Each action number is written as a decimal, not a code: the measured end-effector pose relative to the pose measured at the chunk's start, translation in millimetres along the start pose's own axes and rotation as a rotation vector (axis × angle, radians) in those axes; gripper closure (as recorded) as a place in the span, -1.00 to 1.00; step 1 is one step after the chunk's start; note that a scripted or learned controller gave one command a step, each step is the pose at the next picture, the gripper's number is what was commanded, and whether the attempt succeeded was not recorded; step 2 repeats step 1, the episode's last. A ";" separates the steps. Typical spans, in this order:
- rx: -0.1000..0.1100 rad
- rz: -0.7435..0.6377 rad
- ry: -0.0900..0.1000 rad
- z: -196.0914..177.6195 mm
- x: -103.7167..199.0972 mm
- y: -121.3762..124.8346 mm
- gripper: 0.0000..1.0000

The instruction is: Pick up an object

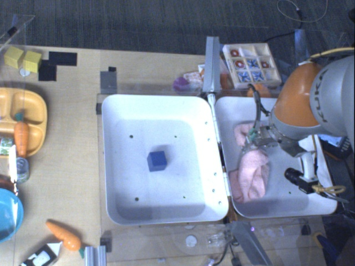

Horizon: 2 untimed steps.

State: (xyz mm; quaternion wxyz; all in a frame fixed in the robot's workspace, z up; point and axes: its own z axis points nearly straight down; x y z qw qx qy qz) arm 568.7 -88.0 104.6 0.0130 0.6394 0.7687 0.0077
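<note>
A pink cloth (250, 172) lies crumpled along the left side of the right bin (316, 204). My gripper (256, 137) is low over the cloth's upper end, reaching in from the right under the orange-banded wrist. Whether it touches the cloth is hidden by the wrist. A small blue cube (157, 160) sits alone near the middle of the left bin (127, 204), well away from the gripper.
Outside the bins, a tic-tac-toe box (250, 64) and a purple item (182, 83) lie behind the divider. A yellow tray (30, 111) with a carrot, a blue bowl (8, 215) and another carrot (64, 235) sit on the bench at far left.
</note>
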 end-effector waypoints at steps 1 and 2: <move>0.016 -0.243 0.009 -80.1 14.9 106.5 1.00; 0.016 -0.243 0.009 -80.1 14.9 106.5 1.00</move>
